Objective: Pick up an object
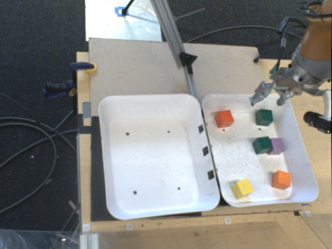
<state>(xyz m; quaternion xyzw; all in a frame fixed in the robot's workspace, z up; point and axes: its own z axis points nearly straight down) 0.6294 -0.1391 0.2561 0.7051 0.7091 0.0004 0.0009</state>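
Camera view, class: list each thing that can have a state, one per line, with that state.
End effector: open, holding nothing, above the right bin's far edge.
Right bin: holds six blocks.
Green block: touching the purple block.
Far green block: lies apart, nearest the end effector.
Blue clamp: on the bench's left edge.

— Any lettering on the blocks (223,119) or bins (155,104)?
— None readable. Plain faces, plain white walls.
— Black tabs (205,151) along the edge between bins?
— Too small to tell; no characters made out.
— Bench (135,66), blue clamp (82,66) at its left edge?
— No labels, brands or numbers legible there either.
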